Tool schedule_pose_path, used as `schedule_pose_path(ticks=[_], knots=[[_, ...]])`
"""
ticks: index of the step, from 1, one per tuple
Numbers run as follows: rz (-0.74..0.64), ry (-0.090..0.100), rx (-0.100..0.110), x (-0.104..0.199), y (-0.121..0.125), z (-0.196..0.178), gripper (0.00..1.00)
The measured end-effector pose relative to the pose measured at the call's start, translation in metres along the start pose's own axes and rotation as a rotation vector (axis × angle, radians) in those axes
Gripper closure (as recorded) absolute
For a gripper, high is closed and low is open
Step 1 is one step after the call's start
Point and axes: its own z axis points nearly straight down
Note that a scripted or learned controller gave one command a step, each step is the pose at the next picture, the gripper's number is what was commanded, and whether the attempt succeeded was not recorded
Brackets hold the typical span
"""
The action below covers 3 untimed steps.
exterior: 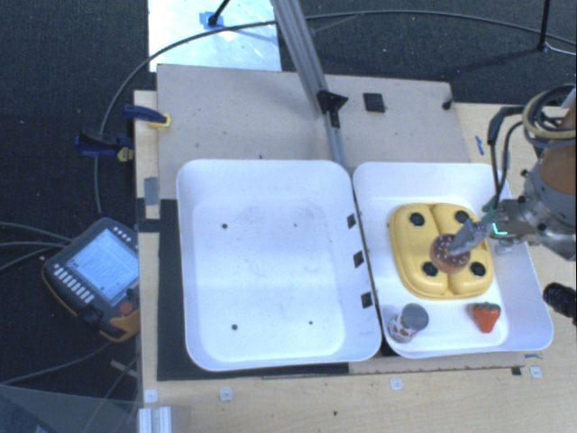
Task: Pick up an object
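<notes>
The right bin (517,282) holds a yellow moulded tray-like object (420,253) with several black dots. A small brown ring-shaped thing (445,254) lies on its middle. My gripper (460,240) reaches in from the right and its tip sits right at this brown thing, over the yellow object. A red strawberry toy (486,316) lies near the bin's front right. A small grey-topped cup or jar (410,320) rests at the front left of the same bin.
The left bin (263,260) lies beside the right one, joined by black clips (359,258). A grey pole (303,48) slants across the back of the bench. A teach pendant (95,273) lies off the bench at left. Cables hang by the arm (552,188).
</notes>
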Motion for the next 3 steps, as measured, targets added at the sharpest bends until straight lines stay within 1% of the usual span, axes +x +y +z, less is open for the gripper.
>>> schedule_pose_path(ticks=[1, 2, 3], knots=[[0.0, 0.0, 0.0, 0.0, 0.0, 0.0, 0.0], [0.003, 0.0, 0.003, -0.002, -0.001, 0.042, 0.0], [0.004, 0.0, 0.005, -0.004, -0.011, 0.091, 0.0]])
